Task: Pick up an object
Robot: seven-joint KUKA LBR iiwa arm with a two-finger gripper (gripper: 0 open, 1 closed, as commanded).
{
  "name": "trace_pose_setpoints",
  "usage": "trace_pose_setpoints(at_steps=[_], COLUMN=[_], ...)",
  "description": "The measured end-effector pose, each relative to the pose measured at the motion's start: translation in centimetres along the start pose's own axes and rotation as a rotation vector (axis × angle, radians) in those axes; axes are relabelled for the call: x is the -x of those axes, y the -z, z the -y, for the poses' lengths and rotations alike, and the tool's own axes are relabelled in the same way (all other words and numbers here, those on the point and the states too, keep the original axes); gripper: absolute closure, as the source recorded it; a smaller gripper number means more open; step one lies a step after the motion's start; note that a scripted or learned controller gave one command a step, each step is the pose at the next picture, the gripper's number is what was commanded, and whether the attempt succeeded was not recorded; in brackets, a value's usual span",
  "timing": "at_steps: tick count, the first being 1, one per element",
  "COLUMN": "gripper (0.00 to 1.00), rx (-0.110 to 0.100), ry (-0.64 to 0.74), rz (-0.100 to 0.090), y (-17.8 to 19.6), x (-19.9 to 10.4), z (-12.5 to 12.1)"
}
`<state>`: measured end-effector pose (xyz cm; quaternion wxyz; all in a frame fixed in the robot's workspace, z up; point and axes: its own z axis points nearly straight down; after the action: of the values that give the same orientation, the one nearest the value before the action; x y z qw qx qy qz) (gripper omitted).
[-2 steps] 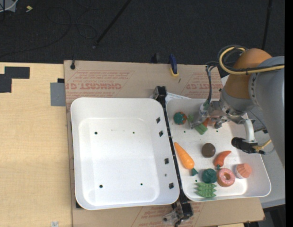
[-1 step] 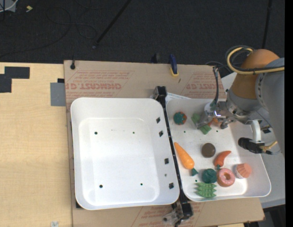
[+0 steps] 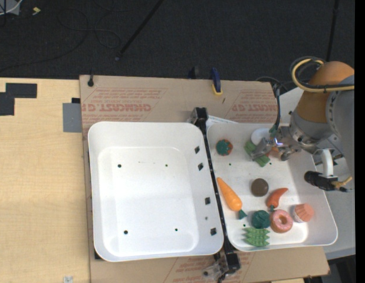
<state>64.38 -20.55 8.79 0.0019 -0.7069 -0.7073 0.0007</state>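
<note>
**Two bins on bench, arm low over right bin's far corner**

Dark carpet with loose cables runs along the far side, beyond a pale wooden bench (image 3: pixel 35 187) covered in part by a brown cardboard sheet (image 3: pixel 147 102). Two shallow white bins sit side by side on the cardboard. Left bin (image 3: pixel 102 158): bare white floor showing a few small dark dots.

Right bin (image 3: pixel 324 229): holds all the loose items. An orange carrot (image 3: pixel 229 194) lies near the dividing edge, tilted. A small green and red ball (image 3: pixel 223 147) sits toward the far left corner. A brown round piece (image 3: pixel 259 187) lies mid-bin, with a red pepper (image 3: pixel 277 196) just beside it. Along the near edge: a teal round piece (image 3: pixel 260 219), a pink doughnut (image 3: pixel 282 221) touching it, a pink cupcake-like item (image 3: pixel 302 212) and a green ridged piece (image 3: pixel 256 237).

Arm (image 3: pixel 324 96) enters from the right, its orange band uppermost. Gripper (image 3: pixel 268 149) is down at the bin's far side, at a green block (image 3: pixel 256 149). Whether the fingers are spread or pressed together cannot be told; whether they touch the block cannot be told either.
</note>
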Motion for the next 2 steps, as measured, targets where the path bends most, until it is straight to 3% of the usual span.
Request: trace_pose_setpoints(at_steps=[2], gripper=[0.00], rx=[-0.005], ry=[0.007], rz=[-0.004], y=[-0.06], x=[0.32], z=[-0.01])
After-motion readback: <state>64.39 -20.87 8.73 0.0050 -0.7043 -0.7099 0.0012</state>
